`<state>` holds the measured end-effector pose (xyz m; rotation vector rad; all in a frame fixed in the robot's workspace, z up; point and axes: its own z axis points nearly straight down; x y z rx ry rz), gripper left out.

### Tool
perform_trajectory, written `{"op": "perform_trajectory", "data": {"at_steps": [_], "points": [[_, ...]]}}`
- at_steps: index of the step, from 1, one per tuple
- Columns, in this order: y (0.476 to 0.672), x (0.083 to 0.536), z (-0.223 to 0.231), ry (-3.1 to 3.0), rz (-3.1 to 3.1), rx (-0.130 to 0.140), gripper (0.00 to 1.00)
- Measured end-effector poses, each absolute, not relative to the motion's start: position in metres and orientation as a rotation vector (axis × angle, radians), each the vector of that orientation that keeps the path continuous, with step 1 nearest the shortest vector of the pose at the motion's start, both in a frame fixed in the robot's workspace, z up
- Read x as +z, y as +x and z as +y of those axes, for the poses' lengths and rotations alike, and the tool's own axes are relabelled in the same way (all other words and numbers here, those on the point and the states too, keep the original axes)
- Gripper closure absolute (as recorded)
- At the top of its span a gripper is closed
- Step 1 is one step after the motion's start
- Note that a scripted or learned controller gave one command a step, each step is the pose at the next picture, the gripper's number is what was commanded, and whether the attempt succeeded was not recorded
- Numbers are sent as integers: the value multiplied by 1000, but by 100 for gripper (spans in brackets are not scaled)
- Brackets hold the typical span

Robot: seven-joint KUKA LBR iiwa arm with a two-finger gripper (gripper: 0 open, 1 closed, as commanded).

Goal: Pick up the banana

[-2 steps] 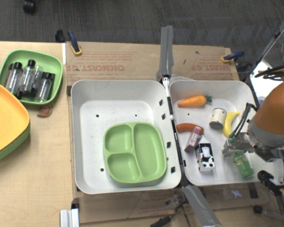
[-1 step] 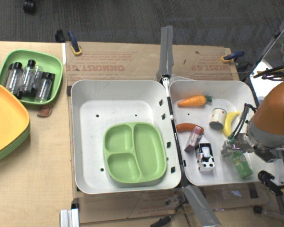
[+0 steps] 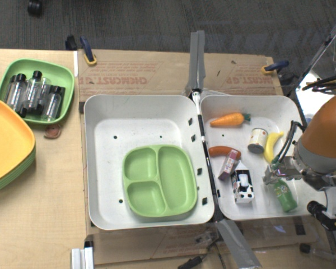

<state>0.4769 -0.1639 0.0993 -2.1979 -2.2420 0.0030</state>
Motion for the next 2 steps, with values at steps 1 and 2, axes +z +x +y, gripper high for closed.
{"op": "perform_trajectory", "data": {"at_steps": [1, 2], "points": [[476, 91, -159, -2152, -2284, 3, 100], [477, 91, -164, -2108, -2327, 3, 100]]}}
